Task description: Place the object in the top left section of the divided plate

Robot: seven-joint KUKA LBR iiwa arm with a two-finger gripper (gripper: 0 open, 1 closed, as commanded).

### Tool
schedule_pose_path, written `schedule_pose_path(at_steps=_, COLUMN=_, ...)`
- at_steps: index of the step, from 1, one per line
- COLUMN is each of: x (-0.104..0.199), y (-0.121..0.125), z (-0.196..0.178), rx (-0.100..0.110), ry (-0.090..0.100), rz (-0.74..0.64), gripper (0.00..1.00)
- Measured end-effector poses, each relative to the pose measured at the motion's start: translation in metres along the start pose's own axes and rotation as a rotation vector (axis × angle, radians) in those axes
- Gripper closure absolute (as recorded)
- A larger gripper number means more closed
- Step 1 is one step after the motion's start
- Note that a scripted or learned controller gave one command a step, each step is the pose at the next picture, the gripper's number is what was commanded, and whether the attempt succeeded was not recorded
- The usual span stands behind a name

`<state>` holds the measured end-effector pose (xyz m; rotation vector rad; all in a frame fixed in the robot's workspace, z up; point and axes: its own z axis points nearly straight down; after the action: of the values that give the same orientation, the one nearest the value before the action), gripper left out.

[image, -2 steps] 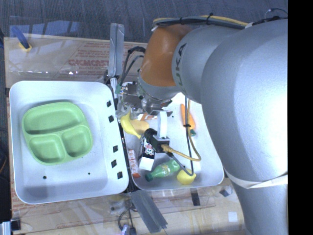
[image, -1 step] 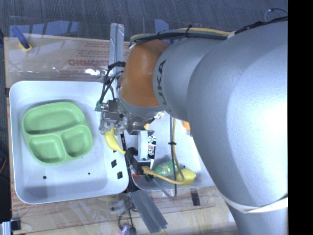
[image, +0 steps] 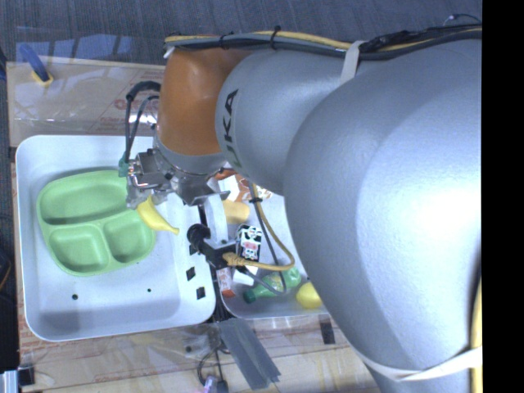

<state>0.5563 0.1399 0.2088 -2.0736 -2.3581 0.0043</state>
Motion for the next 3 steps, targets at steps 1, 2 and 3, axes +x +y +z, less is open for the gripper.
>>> schedule_pose_path(at_steps=1, x=0.0, y=0.0, z=0.0, rx=0.0, ry=0.0, rz=0.001, gripper=0.0)
schedule_pose_path(at_steps=2, x=-0.04, y=-0.043, z=-0.012, rx=0.003, ry=0.001, rz=-0.236, gripper=0.0)
schedule_pose_path(at_steps=3, x=-0.056, y=-0.055, z=-0.084, rx=-0.003, ry=-0.002, rz=-0.61, gripper=0.0)
